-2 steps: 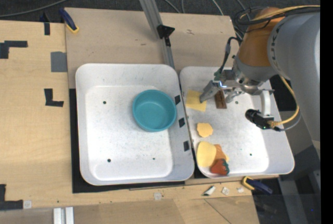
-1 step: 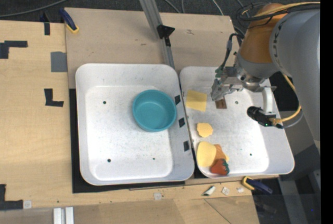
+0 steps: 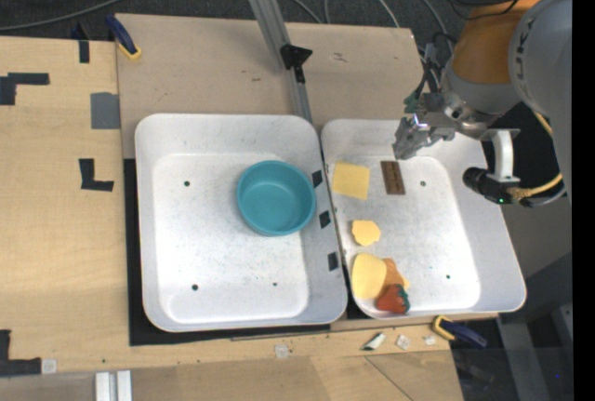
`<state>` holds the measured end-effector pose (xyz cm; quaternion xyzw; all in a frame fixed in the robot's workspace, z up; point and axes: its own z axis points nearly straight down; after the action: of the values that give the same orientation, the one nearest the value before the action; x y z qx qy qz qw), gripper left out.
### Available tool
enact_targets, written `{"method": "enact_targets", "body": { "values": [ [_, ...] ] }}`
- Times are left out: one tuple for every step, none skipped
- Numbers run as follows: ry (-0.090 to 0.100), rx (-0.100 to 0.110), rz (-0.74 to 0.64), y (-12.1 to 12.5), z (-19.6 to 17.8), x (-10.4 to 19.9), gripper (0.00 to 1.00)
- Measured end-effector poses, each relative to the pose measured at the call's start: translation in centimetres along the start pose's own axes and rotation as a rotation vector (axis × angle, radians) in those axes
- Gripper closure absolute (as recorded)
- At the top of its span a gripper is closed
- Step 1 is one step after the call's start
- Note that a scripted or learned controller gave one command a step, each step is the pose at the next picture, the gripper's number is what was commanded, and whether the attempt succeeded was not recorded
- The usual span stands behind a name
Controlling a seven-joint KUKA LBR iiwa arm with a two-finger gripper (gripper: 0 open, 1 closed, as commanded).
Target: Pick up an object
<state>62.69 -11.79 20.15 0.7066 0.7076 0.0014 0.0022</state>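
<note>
In the right bin (image 3: 469, 260) lie a pale yellow square (image 3: 350, 180), a small brown block (image 3: 393, 177), a little yellow piece (image 3: 365, 232), and a yellow, orange and red cluster (image 3: 379, 283) near the front. My gripper (image 3: 407, 144) hangs over the back of that bin, just above and right of the brown block. Nothing is visible between its fingers. A teal bowl (image 3: 274, 196) rests in the left bin (image 3: 172, 232).
A grey slanted pole (image 3: 270, 13) rises behind the bins. Cables run across the dark floor at the back. Yellow-blue clamps (image 3: 125, 38) sit at the board's back left corner and by its front right edge. The arm's body fills the upper right.
</note>
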Motion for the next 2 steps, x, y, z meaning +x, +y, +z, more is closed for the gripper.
{"method": "enact_targets", "body": {
  "values": [
    [0.001, 0.004, 0.0, 0.1, -1.4, 0.1, 1.0],
    [0.002, 0.008, -0.002, -2.5, -0.9, 4.3, 1.0]
  ]
}}
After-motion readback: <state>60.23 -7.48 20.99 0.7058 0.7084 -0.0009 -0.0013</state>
